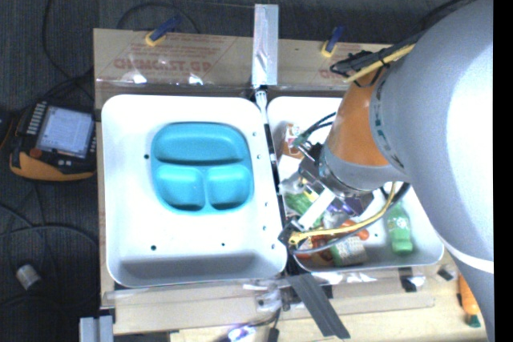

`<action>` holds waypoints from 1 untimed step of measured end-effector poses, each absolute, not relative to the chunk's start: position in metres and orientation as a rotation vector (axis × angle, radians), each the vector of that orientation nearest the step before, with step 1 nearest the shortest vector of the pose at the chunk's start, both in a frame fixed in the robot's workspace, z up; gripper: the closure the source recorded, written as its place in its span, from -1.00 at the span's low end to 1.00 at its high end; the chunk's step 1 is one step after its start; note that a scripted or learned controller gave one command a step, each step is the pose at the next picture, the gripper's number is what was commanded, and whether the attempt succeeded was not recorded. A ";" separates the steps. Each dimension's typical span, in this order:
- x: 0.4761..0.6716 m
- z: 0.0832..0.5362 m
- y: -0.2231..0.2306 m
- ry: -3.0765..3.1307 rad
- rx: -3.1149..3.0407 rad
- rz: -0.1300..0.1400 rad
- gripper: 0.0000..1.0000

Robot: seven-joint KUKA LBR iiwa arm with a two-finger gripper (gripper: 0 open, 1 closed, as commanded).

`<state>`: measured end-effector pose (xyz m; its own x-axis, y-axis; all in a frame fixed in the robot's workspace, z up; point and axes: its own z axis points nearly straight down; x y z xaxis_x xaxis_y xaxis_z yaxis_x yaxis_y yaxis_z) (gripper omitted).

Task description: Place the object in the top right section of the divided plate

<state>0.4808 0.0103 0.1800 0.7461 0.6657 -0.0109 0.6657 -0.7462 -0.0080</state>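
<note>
While the blue divided plate point(200, 166) sits bare in the left bin point(128, 252), the arm point(417, 116) reaches into the cluttered right bin point(429, 252); the object is presumably among that clutter, so placing remains undone.

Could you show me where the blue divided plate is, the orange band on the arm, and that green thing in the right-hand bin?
blue divided plate point(200, 144): camera view, floor of its large section.
orange band point(357, 136): camera view, its middle.
green thing point(399, 235): camera view, its middle.
</note>
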 end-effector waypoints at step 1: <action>0.482 0.244 0.073 -1.533 -2.739 0.018 -1.00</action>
